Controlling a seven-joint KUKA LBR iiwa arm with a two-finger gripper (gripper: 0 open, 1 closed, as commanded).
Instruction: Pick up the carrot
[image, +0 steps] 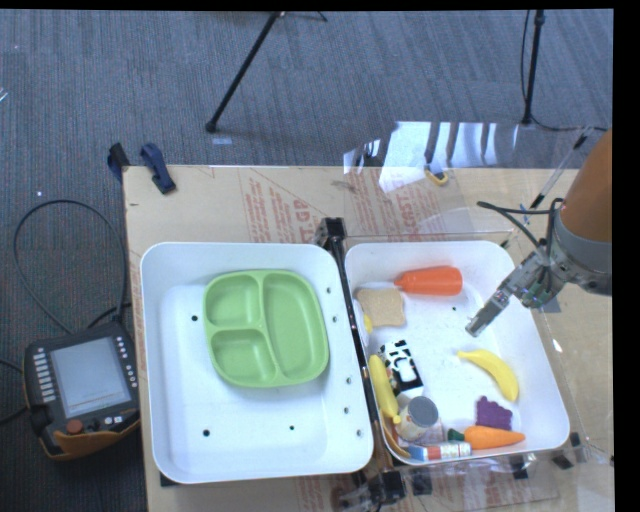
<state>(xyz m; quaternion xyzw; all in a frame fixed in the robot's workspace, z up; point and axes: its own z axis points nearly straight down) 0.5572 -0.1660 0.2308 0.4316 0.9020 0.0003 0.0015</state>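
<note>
Carrot (429, 281) lies flat near the far edge of the right bin (552, 352), long axis across the bin, just beyond the bread slice (382, 306); a smaller orange piece (492, 437) sits at the near edge by the grapes (492, 412), so the far one should be the target. Gripper (482, 321) hangs over bare bin floor between carrot and banana (493, 371), holding nothing; can't tell how it's set. Best approach is probably to shift toward the far edge, centre over the carrot's thick middle, close across its short width and keep clear of the bread.
</note>
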